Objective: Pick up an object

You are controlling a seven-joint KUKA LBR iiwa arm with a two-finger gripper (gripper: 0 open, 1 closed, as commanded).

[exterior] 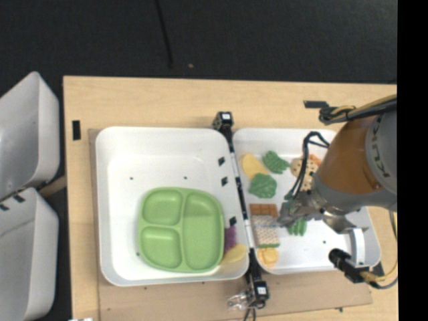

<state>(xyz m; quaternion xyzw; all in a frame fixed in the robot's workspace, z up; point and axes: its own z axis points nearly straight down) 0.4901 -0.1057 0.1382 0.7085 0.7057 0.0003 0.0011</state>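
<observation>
My gripper [289,217] is low over the middle of the right bin [348,236], at the end of the grey arm with its orange band [348,156]. A small green object [298,228] lies right beside the gripper's tip, partly hidden by it. Just left of the gripper are a brown ridged piece [263,210] and a pale gridded piece [267,233]. Further back in the same bin lie two green leafy pieces [263,186] [273,160] and a yellow piece [251,165]. Another yellow piece [268,257] sits by the front wall.
The left bin [120,179] holds a green divided plate [182,229], with a purple item [231,235] and a pale yellow item [235,253] at its right side. The arm's body covers the right bin's far right part. Black clips [223,120] sit on the bins' shared rim.
</observation>
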